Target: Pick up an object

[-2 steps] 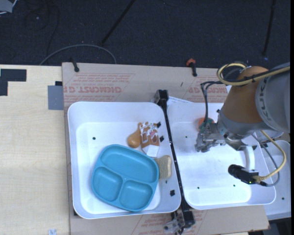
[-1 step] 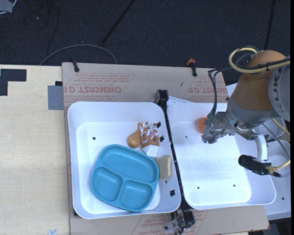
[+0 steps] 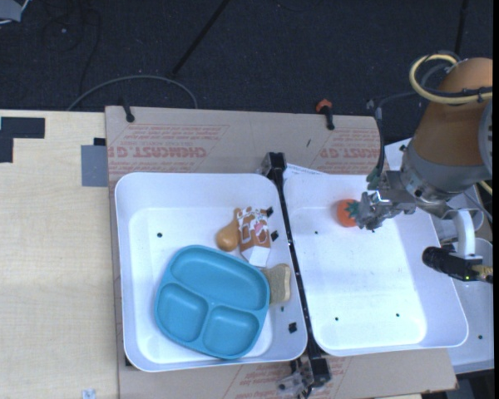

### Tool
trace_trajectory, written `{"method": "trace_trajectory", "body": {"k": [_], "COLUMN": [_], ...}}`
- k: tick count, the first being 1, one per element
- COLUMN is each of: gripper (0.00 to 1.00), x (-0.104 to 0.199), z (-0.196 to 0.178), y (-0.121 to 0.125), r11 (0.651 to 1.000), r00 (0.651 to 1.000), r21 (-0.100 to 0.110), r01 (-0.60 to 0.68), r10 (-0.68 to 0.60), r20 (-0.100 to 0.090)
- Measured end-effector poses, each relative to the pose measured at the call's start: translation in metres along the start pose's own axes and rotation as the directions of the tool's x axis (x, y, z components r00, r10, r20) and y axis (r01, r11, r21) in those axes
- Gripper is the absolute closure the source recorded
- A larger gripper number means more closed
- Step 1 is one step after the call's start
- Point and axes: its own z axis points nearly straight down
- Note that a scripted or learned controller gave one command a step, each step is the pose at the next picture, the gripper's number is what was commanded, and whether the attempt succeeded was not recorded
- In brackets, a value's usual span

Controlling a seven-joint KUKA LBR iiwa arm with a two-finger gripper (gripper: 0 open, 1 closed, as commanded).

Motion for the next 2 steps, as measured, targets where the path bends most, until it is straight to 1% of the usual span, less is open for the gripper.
{"method": "trace_trajectory", "body": {"k": [1,2], "gripper": [1.00,1.00], "x": [0.055,0.108], "z": [0.012,0.023], "y": [-0.009,-0.016], "r11": [1.000,1.000], "r00": [1.000,1.000], "r21": [0.008,0.008], "r01": [0.003,0.004], "r10": [-0.003,-0.004], "r20": [-0.003,-0.002]}}
